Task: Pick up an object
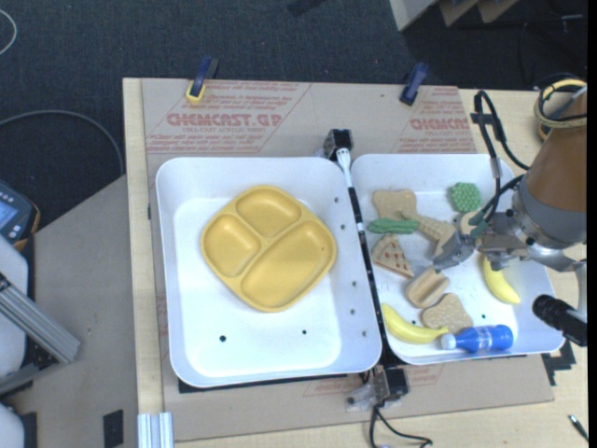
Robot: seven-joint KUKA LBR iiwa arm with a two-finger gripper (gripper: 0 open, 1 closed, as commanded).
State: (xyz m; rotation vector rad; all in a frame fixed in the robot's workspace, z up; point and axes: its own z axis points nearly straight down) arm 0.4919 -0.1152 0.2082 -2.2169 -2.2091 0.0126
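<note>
From my seat I see a dark carpeted floor around a table (pixel 280 110) topped with printed cardboard, carrying two shallow white bins side by side. My arm (pixel 558 180) comes in from three o'clock, and the jaws (pixel 462 248) hang low over the middle of the right bin (pixel 373 171); I cannot tell how far apart they stand, and I see nothing clearly between them. Just at nine o'clock of the jaws lie a waffle wedge (pixel 392 257) and a green pea pod (pixel 393 224), with a slice of toast (pixel 395 202) above the pod. At twelve o'clock sits a green leafy piece (pixel 465 195). At four o'clock, close by, is a small banana (pixel 502 283). Toward seven o'clock lies a bread roll (pixel 427 287), then another bread piece (pixel 447 313), a second banana (pixel 410 327) and a blue bottle (pixel 480 339) along the near wall. Farther out at nine o'clock, the left bin (pixel 177 250) holds a yellow divided plate (pixel 269 246).
</note>
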